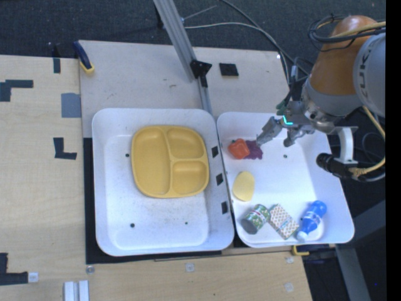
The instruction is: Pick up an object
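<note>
The two-finger end effector (280,134) is hovering with fingers spread and gripping nothing, while the small orange-and-purple soft object (244,149) is lying just lower left of it, at upper left of the right white bin (326,168).

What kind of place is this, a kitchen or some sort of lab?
Most likely a robotics lab bench set up for grasping trials: a grey and orange robot arm reaches over two shallow white bins, cables trail behind, and black tape marks dot the wooden bench.
</note>
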Controlling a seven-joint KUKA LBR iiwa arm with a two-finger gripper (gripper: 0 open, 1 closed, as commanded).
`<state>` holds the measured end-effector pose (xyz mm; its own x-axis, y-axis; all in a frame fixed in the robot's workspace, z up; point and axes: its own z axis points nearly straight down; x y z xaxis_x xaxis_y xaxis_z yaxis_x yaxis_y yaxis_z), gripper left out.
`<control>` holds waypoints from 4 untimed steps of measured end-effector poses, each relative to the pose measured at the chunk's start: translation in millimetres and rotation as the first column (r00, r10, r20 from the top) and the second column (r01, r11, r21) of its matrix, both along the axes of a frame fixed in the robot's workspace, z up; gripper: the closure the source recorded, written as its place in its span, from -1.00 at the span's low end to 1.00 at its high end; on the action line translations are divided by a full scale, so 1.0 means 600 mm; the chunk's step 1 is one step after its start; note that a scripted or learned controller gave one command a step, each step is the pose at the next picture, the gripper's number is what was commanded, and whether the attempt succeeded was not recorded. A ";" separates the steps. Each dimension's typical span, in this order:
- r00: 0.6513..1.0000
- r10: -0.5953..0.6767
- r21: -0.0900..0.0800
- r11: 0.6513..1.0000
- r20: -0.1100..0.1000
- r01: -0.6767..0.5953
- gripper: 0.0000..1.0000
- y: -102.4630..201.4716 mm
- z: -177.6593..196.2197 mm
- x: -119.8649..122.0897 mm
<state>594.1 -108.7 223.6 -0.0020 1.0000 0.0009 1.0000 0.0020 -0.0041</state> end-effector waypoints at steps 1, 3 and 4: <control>1.000 0.000 0.000 1.000 0.003 0.000 -1.00 0.000 0.002 0.001; 1.000 -0.001 -0.001 1.000 -0.002 0.001 -1.00 0.003 -0.210 0.007; 1.000 0.000 -0.003 1.000 0.004 0.000 -1.00 0.003 -0.230 0.008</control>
